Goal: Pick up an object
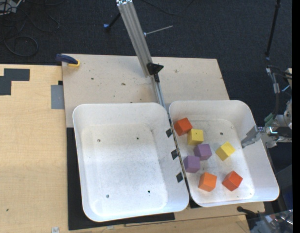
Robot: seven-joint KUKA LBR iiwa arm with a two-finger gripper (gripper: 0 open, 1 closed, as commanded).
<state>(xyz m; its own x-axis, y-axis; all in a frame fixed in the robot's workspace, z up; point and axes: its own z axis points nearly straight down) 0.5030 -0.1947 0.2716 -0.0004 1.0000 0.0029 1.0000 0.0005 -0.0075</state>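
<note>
Several small cubes lie in the right bin [256, 178]. An orange-red cube [183, 126] is at the back left, with a yellow cube [196, 136] just beside it. Two purple cubes [203, 151] [191, 163] sit close together near the bin's left wall. Another yellow cube [225, 150] lies mid-bin. An orange cube [207, 181] and a red cube [232, 180] rest near the front. My gripper [250, 138] reaches in over the right bin's right rim, to the right of the second yellow cube and apart from it. Nothing is seen held in it.
The left bin [86, 130] stands beside the right one, with black clips [174, 154] along the shared edge. A slanted aluminium bar [137, 38] rises behind the bins. A blue-and-yellow clamp [68, 59] lies at the board's back left corner.
</note>
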